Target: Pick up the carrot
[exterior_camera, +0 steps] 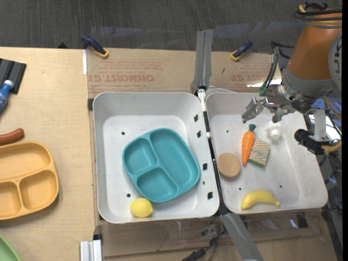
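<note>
I see the carrot [248,145] lying in the right bin [304,186], roughly in the middle of its floor, green top pointing toward the far wall and its tip toward the near side. A small sponge [260,154] with a speckled face lies just beside it on the right, touching or nearly touching; I cannot tell which. Near-left of the carrot sits a round tan disc [229,165], perhaps a cookie, close to the carrot's tip. A banana [259,199] lies near the bin's near wall, well apart from the carrot. A small white object [273,133] rests right of the carrot's top.

The gripper [266,109] hangs over the far part of the right bin, just beyond the carrot's green end. From my view its fingers look spread apart, with nothing between them.

In the left bin [109,145] I see a teal divided plate [160,163] and a lemon [142,207] by the near wall. On the bench to the left are an orange divided tray [24,181] and a sausage [11,136] beyond it.
</note>
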Robot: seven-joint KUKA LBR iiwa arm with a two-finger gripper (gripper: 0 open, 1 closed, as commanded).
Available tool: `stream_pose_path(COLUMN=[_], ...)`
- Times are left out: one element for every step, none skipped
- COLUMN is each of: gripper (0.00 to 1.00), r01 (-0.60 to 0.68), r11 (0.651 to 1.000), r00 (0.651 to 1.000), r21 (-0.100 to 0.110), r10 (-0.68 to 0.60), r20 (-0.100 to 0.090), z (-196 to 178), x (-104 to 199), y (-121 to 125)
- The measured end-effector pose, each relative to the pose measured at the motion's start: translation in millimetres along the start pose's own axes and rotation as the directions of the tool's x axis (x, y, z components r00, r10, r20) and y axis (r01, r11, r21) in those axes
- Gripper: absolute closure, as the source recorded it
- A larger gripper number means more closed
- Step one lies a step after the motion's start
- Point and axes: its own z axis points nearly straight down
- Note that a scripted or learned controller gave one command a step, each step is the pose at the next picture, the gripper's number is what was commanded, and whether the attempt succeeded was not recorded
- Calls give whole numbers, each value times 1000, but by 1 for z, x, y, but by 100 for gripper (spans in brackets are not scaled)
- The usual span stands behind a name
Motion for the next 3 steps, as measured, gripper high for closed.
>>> stream_pose_path(gripper=[0, 100, 100], r01=[198, 195, 151], r11=[980, 981, 988], r00=[980, 981, 988], r21=[-3, -3, -2], r10=[-198, -195, -151], r20=[1, 1, 0], z=[121, 112, 22], x=[-56, -57, 90], y=[18, 18, -58])
